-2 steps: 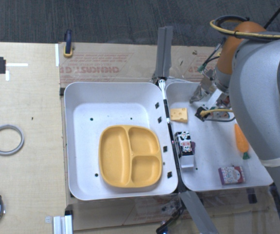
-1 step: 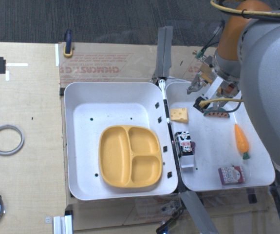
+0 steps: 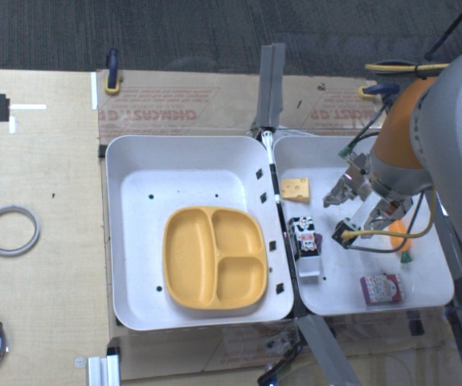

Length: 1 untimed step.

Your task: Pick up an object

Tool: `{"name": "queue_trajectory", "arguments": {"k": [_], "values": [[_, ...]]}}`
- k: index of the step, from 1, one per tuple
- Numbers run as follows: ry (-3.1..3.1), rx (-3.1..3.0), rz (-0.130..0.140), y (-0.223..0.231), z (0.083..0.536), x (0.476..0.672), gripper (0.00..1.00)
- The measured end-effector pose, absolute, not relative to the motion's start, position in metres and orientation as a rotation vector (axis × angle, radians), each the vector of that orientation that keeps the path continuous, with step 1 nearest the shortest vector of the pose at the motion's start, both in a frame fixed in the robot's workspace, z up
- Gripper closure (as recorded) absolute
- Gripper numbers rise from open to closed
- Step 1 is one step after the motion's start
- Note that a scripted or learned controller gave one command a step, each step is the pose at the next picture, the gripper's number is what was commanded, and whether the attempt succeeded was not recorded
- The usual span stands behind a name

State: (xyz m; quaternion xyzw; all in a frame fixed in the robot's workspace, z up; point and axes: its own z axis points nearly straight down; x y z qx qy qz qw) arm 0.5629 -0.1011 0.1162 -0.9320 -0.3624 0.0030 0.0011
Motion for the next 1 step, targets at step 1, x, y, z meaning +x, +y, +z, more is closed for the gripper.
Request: {"name": "queue_trajectory", "arguments": {"k": [1], "values": [[-0.655, -3.072, 0.008, -0.1059, 0.0907, 0.6076, 0.0]]}}
